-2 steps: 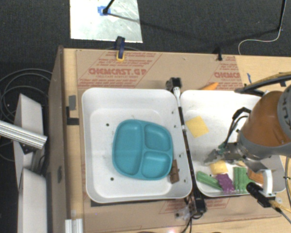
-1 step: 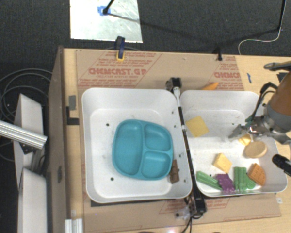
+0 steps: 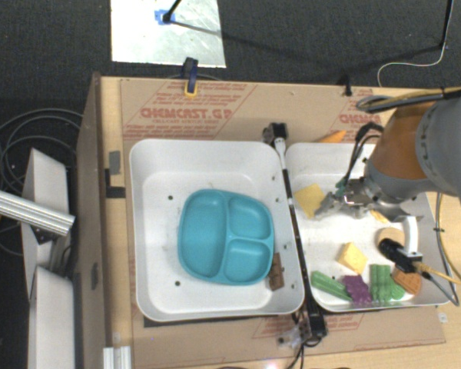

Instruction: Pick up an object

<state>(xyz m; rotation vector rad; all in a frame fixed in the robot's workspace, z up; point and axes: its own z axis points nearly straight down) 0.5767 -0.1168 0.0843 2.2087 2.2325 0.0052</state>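
1. In the left bin (image 3: 150,206): one blue divided plate (image 3: 225,237).
2. In the right bin (image 3: 323,241): two yellow blocks (image 3: 310,199) (image 3: 353,257), one purple piece (image 3: 357,289), two green pieces (image 3: 328,284) (image 3: 380,281).
3. The gripper (image 3: 332,205) hangs beside the upper yellow block; whether its jaws are apart, I cannot tell.

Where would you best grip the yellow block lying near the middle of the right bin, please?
Probably across the yellow block's two flat opposite sides, coming straight down from above. It lies flat on the right bin's floor, apart from the green pieces below it, so there looks to be finger room.
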